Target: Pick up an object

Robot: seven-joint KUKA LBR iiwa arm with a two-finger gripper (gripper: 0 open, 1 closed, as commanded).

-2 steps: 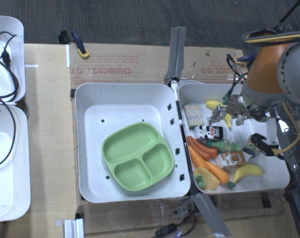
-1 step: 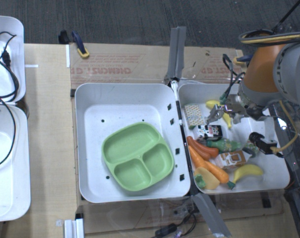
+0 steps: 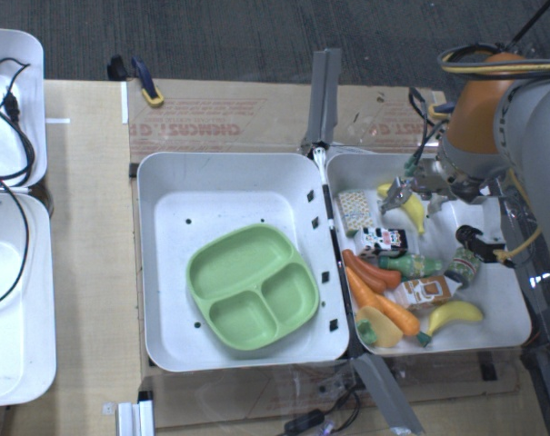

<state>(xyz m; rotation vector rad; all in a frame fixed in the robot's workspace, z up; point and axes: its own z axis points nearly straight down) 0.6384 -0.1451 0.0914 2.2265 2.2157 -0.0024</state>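
I see 2 shallow white bins side by side on the pale wooden surface (image 3: 93,243). The left bin (image 3: 156,243) has smooth, rounded plastic walls and holds a matte green plate (image 3: 252,286) moulded into 3 compartments, lying flat near the middle.

The right bin (image 3: 520,307) carries a heap of small toys along its left and near sides. A speckled, cloth-like rectangle (image 3: 355,210) lies against the left wall toward the far end. Just near of it sits a small black and white box (image 3: 384,239). 2 glossy orange carrots (image 3: 376,291) run diagonally from the left wall toward the near edge, and a dark green vegetable (image 3: 413,265) lies across beside them. A brown and white carton (image 3: 423,292) rests between that vegetable and a smooth yellow banana (image 3: 452,315) at the near right. A green, ridged cylinder (image 3: 465,268) stands close to the right wall.

My arm reaches in from the right, grey with an orange band (image 3: 479,107) above the wrist. The hand (image 3: 404,192) hangs low at the far end of the right bin, right against a second yellow banana (image 3: 411,211). I cannot tell whether its metal fingers are spread or pressed together, nor whether they grip that banana, since cables and the wrist crowd that spot.
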